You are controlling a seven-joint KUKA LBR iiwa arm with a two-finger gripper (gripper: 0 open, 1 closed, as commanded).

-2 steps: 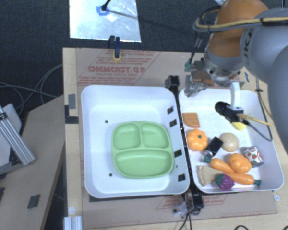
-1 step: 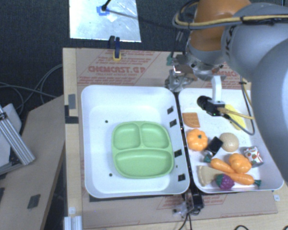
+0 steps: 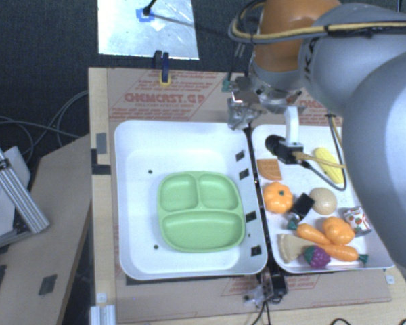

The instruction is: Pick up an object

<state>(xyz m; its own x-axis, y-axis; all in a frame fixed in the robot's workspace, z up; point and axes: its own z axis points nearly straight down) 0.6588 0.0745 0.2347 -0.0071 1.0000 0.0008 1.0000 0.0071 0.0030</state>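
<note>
My gripper [image 3: 239,116] hangs over the far end of the divider between the two bins, above the back rim, with nothing seen in it. The right bin [image 3: 365,266] holds the toy food. A tan waffle square [image 3: 268,168] lies closest to the gripper, with an orange pumpkin [image 3: 278,197] just in front of it. A yellow corn cob [image 3: 329,164], a beige egg-like ball [image 3: 323,200], a small black piece [image 3: 300,205], two carrots [image 3: 311,234] [image 3: 342,252], an orange fruit [image 3: 338,229], purple grapes [image 3: 316,256] and a pale wedge [image 3: 289,247] fill the rest.
A green divided plate [image 3: 201,210] lies in the left bin [image 3: 139,181]. A small red-and-white box [image 3: 355,220] sits at the right bin's right side. The large grey arm covers the right bin's far right part. A blue clamp [image 3: 163,66] stands behind the bins.
</note>
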